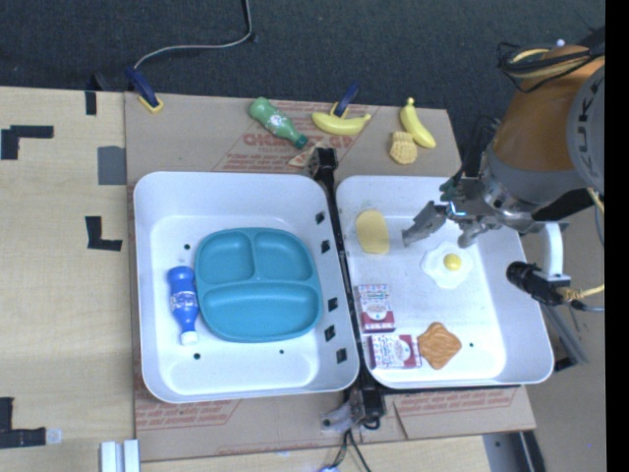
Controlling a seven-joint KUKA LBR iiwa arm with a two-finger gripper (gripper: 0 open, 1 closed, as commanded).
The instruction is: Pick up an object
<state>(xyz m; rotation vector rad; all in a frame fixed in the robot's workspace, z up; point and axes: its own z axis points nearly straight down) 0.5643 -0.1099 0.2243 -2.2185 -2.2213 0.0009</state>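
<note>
Arm Over Right Bin, Nothing Visibly Gripped

The grey arm (550, 136) with its orange band enters from the right and extends over the right bin (511, 362). The gripper (439, 229) sits above the upper middle of that bin. One dark finger (421, 226) points left toward the yellow oval piece (371, 232); a second finger (467, 232) angles down toward the fried egg (447, 265). The two fingers stand visibly spread apart, with bare bin floor between them and no object caught there.

Right bin contents:
- The yellow oval piece lies near the upper left wall, just left of the gripper and apart from it.
- The fried egg lies just below the gripper, near the bin centre.
- A small red and white carton (375, 306) lies along the left wall.
- A second red and white packet (392, 351) lies below it, touching or nearly touching an orange cookie-shaped piece (439, 345).

Left bin (162, 362) contents:
- A blue divided plate (258, 284) occupies the centre.
- A blue bottle (183, 303) lies just beside the plate's left edge.

On the cardboard behind the bins lie a green bottle (277, 122), two bananas (340, 122) (417, 126), and a small tan waffle-like piece (402, 148).
</note>
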